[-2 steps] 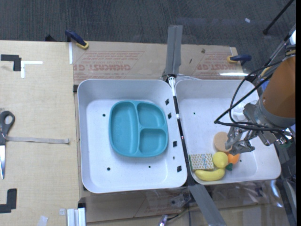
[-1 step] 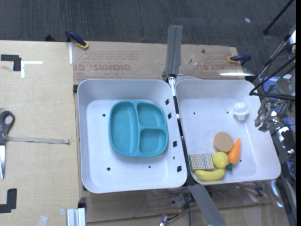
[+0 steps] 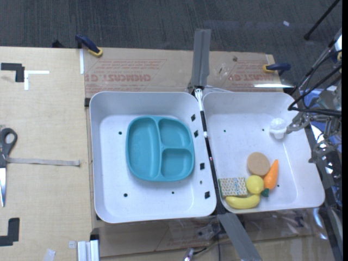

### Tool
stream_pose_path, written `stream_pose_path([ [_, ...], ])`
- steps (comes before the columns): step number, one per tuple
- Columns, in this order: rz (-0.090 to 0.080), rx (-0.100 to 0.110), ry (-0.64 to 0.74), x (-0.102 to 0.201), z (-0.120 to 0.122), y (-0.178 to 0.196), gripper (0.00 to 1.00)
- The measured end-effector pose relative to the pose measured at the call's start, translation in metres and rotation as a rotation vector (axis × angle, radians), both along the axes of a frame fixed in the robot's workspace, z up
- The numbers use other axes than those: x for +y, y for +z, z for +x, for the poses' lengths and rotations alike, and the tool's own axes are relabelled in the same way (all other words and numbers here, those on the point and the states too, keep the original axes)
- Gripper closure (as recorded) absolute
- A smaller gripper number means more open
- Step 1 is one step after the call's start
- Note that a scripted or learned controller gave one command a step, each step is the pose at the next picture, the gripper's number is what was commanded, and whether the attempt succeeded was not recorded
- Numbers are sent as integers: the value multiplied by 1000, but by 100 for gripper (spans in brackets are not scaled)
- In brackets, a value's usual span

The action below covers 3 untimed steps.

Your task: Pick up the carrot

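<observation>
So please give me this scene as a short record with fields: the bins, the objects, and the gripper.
left bin: holds a teal divided tray
right bin: holds all the food items
carrot: orange, near the bin's front right, beside a tan round piece
other items: lemon, banana, patterned block
gripper: at the right bin's right edge, apart from the carrot

Hand (image 3: 296, 125) low at right (arm behind)

In the left bin (image 3: 103, 162) you see a teal divided tray (image 3: 160, 148), while the right bin (image 3: 239, 118) holds a tan disc (image 3: 258, 162), lemon (image 3: 254, 185), banana (image 3: 242, 202) and patterned block (image 3: 232, 186), with scissors (image 3: 5, 151) on the bench (image 3: 43, 107).
</observation>
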State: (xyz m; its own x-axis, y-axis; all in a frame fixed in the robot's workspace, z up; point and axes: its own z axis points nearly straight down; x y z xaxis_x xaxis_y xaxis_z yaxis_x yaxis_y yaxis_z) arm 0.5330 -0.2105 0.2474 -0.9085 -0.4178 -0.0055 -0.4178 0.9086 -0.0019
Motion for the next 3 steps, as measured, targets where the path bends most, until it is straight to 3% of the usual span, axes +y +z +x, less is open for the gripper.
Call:
stream_pose_path([
  [1, 0, 1, -123, 7, -11, -155, 0],
  [2, 1, 3, -170, 50, -46, -155, 0],
  [3, 0, -2, -166, 51, -43, -145, 100],
])
